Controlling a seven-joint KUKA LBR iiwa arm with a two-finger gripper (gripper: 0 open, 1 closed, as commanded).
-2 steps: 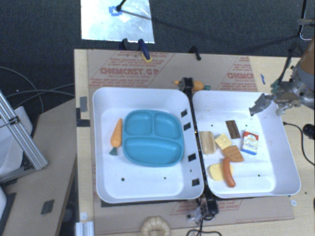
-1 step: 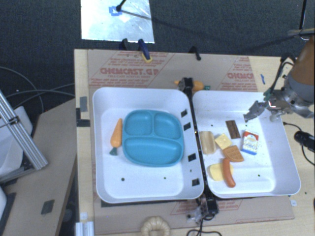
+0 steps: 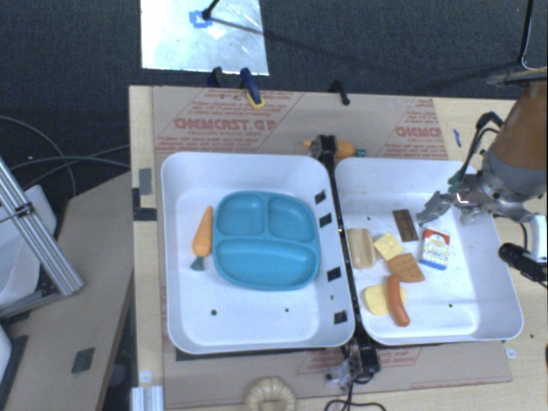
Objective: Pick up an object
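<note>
One small red-and-white carton (image 3: 436,248) lies just below the open, empty tool (image 3: 454,202).

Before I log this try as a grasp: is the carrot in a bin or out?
In. The carrot lies flat in the left bin, beside the blue plate, far from the gripper.

I read red print "CHEMCAST GP" on the brown protective sheet (image 3: 224,124) covering the worktop, upside down behind the left bin; it repeats behind the right bin, partly legible. The small red-white-blue carton (image 3: 436,248) has print too small to read.
</note>
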